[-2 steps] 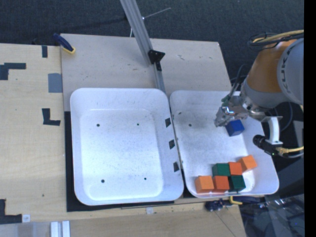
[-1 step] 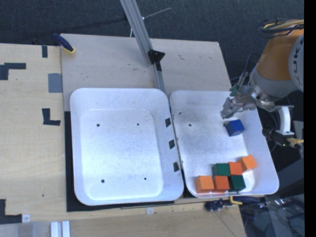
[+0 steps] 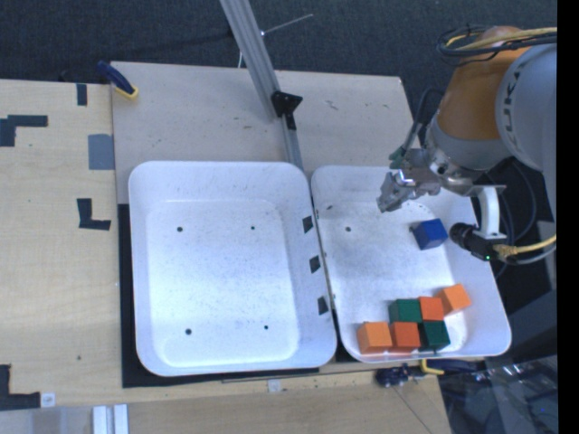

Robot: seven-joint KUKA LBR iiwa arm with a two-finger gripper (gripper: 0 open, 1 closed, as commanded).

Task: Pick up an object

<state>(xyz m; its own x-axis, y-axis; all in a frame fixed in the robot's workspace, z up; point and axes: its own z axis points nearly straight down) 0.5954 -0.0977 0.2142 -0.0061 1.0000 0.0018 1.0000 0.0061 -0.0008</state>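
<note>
- We see the grey arm (image 3: pixel 507 89) reach in from the right, its end effector (image 3: pixel 395 193) poised over the upper part of the right bin (image 3: pixel 362 242).
- We cannot tell how far it is open, nor whether it grips anything.
- A blue block (image 3: pixel 430 233) lies just beside it, apart from the orange and green blocks (image 3: pixel 412 324) clustered at the bin's near edge.
- The left bin (image 3: pixel 217 269) sits alongside on the counter (image 3: pixel 54 242).

Blue block (image 3: pixel 430 233) alone mid right bin (image 3: pixel 362 242); orange and green blocks (image 3: pixel 412 324) clustered at its near edge
</note>
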